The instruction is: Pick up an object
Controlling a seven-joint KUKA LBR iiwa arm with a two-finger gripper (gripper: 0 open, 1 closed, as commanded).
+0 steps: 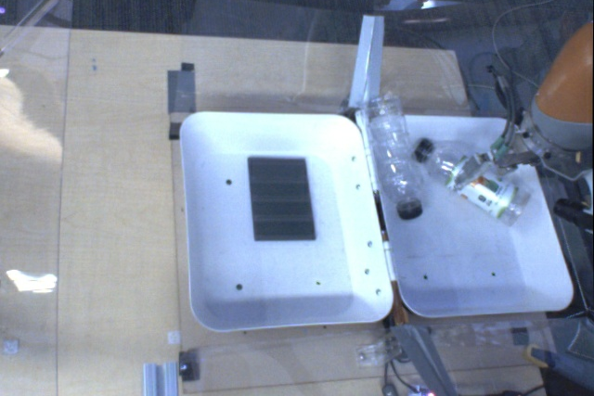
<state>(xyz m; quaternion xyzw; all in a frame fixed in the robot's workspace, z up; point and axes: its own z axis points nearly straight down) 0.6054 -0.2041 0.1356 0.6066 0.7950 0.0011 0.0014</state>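
In the right bin (483, 264) a clear plastic bottle (390, 153) lies along the left wall, its black cap (409, 210) toward the front. A second small clear bottle with a green and white label (484, 191) lies tilted near the bin's right side, its dark cap (424, 146) pointing left. My gripper (504, 151) hangs over the right bin, just above the back right end of the labelled bottle. The grey arm with its orange band (568, 88) comes in from the right. A dark flat rectangular block (280, 198) lies in the middle of the left bin (213, 274).
A grey upright post (368, 60) stands behind the seam between the bins. A black bracket (182, 93) sits at the left bin's back left corner. Cables run at the right edge and clamp hardware (418, 357) shows below the bins.
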